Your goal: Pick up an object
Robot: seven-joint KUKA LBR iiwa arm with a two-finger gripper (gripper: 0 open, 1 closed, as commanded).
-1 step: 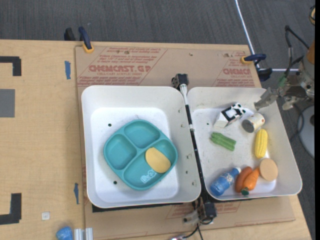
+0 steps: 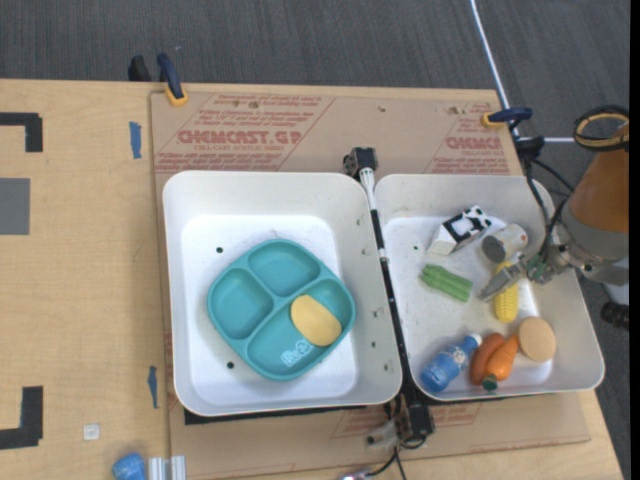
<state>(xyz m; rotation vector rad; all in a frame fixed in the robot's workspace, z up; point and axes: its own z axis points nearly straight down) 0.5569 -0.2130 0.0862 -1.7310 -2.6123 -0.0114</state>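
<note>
My gripper (image 2: 508, 276) hangs low in the right bin (image 2: 575, 383), reaching in from the right, just above the top end of a yellow corn cob (image 2: 507, 303). Left of it lies a green pickle-like piece (image 2: 446, 282). A black-and-white toy (image 2: 463, 227) and a white and grey piece (image 2: 503, 240) sit behind the gripper. At the front of the bin lie an orange carrot (image 2: 498, 357), a tan egg-shaped piece (image 2: 537, 338) and a blue bottle (image 2: 446, 365). Nothing is visibly held.
The left bin (image 2: 190, 208) holds a teal divided plate (image 2: 255, 298) with a yellow piece (image 2: 316, 320) in its right compartment. The arm's orange band (image 2: 605, 193) rises over the right bin's far right side. A cable (image 2: 375, 223) runs along the wall between the bins.
</note>
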